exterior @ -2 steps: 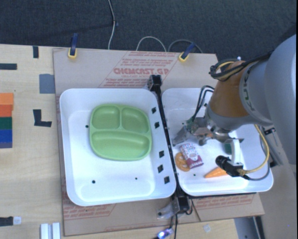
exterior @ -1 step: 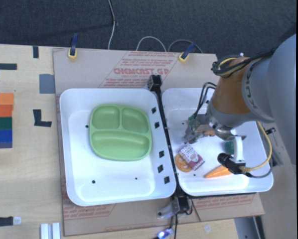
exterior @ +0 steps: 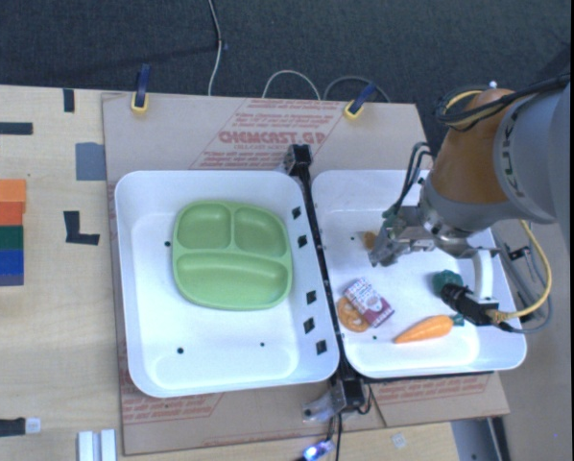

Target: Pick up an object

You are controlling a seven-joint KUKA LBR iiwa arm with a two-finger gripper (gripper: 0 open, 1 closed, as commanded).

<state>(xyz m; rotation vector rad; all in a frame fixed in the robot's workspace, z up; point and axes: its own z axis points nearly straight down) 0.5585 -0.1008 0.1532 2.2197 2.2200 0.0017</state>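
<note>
My gripper (exterior: 387, 249) hangs low over the middle of the right bin (exterior: 431, 358). A small brown thing (exterior: 368, 239) lies just left of it, touching or nearly touching; I cannot tell whether it is gripped. In front of the gripper lie a white and red packet (exterior: 369, 300) and, partly under it, an orange round piece (exterior: 350, 315). An orange carrot (exterior: 423, 329) lies near the bin's front wall. A small teal thing (exterior: 446, 280) sits to the right of the gripper, beside the wrist.
The left bin (exterior: 143, 334) holds a green divided plate (exterior: 232, 254). A black divider strip (exterior: 309, 257) runs between the bins. Coloured blocks (exterior: 3, 233) stand on the bench at the far left. The arm's orange band (exterior: 469, 166) rises over the right bin's back right.
</note>
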